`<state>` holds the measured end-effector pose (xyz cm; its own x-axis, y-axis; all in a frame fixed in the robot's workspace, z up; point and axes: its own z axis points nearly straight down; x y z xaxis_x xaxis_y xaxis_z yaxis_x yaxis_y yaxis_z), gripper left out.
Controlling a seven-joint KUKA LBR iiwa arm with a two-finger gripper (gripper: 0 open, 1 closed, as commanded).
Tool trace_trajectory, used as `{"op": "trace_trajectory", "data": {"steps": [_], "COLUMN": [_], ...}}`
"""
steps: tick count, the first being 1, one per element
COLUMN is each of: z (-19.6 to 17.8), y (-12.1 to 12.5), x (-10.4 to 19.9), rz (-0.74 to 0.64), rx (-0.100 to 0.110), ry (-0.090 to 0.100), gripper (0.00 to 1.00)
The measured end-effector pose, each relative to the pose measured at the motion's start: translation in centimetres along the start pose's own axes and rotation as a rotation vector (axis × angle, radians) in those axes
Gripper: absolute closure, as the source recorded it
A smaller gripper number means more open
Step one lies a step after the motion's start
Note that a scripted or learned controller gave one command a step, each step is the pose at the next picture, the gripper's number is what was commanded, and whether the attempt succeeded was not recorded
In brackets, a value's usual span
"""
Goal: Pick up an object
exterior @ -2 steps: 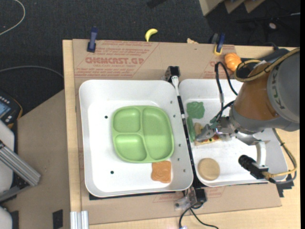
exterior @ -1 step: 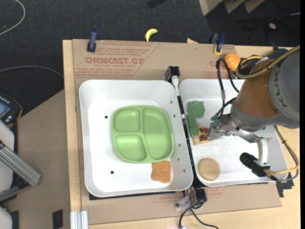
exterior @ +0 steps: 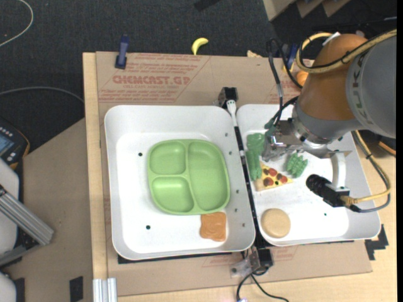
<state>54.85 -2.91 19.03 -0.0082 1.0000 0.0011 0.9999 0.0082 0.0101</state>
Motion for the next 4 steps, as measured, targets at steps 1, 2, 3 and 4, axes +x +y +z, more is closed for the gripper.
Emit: {"op": "trace_trajectory", "data": {"steps": [1, 2, 3, 4], "z": [-0.5, -1.4, -5.3, 0.9], "y": [-0.2, 2.0, -0.2, -3.2], "x": [-0.4, 11.3, 17.7, 8.4], "rz": [0.007, -0.005, 0.001, 0.018], "rx": [0.007, 0.006, 0.006, 0.02], "ry": [-0.001, 0.004, 0.001, -0.003], "gripper": [1.0, 1.0, 1.0, 1.0]}}
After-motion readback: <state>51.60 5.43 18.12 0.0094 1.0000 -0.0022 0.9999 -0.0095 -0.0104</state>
